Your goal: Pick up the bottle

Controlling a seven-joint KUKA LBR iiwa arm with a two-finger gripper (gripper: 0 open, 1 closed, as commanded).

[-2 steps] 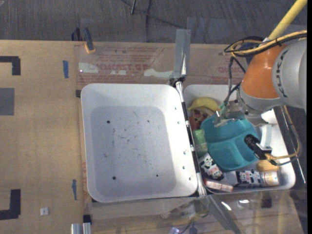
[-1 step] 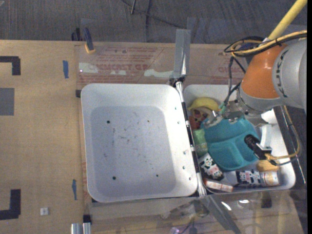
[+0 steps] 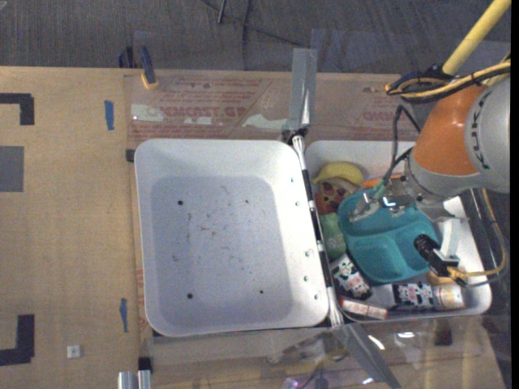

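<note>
The bottle (image 3: 428,296) lies on its side along the near wall of the right bin (image 3: 478,302), its long axis left to right and its gold end pointing right; the bins sit on a tan bench (image 3: 65,241), with dark carpet beyond. The right bin also holds a teal tray (image 3: 389,245), a yellow banana (image 3: 342,172) and other clutter, while my gripper (image 3: 381,205) hangs over the tray, its state hidden from me. The left bin (image 3: 223,233) holds just specks.
</note>
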